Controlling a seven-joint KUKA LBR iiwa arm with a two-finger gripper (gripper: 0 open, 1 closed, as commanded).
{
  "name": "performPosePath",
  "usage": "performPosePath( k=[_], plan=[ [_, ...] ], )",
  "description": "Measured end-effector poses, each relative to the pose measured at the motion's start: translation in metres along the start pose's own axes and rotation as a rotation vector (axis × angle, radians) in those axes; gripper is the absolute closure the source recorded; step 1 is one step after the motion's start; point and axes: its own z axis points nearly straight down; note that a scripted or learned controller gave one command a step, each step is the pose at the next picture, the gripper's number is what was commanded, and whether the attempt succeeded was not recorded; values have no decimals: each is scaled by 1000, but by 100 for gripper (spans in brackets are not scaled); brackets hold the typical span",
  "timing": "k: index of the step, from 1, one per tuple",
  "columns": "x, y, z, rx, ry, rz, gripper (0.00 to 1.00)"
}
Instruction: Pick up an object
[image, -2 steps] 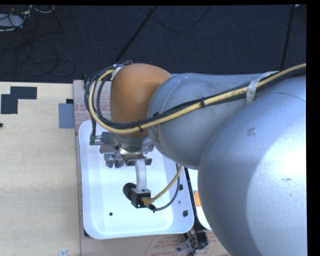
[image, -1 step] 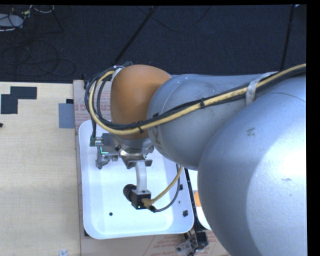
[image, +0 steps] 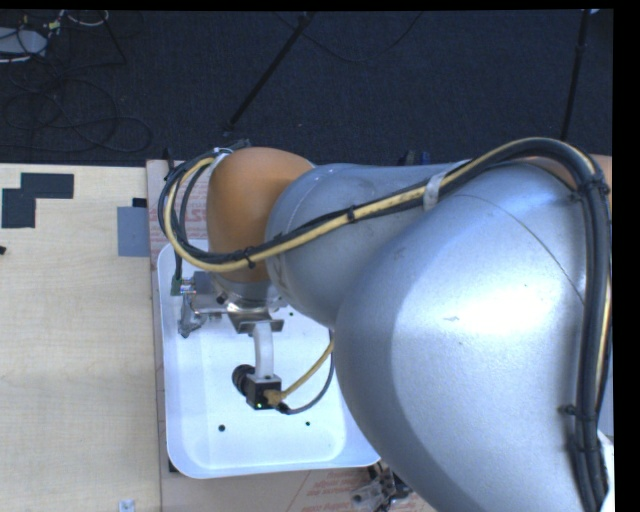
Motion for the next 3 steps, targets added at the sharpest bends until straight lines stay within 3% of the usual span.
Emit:
performPosePath(
  k=[1, 2, 3],
  plan=[
    [1, 46, -131, -17, 7, -5, 0],
    [-72, 50, 36, 10, -4, 5, 0],
    [-119, 63, -77, -10, 3, 1, 0]
  ],
)
